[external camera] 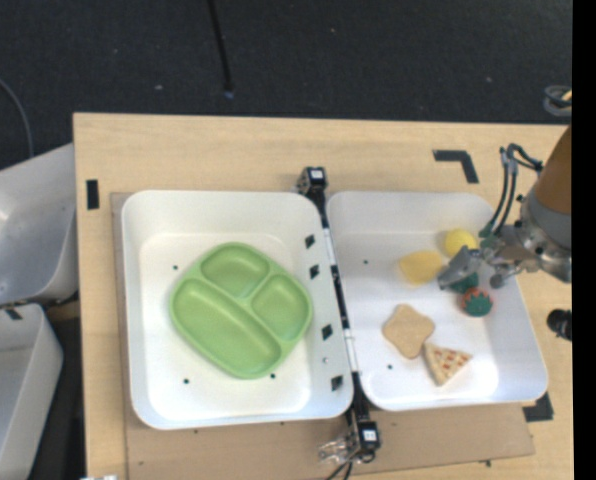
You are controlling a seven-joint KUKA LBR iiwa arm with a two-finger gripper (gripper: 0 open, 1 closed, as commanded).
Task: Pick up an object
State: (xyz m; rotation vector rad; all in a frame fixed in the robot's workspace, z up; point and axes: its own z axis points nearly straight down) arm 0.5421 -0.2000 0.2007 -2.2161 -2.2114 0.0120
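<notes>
Wooden bench (208,153) bears two bins (143,268) (white).

A green divided plate (240,310) lies in the left white bin (138,368), which sits beside the right bin (518,368) on a wooden bench (228,153) over dark floor (328,38).

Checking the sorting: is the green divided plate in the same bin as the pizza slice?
No, the green plate lies in the left bin, the pizza slice in the right bin.
</notes>
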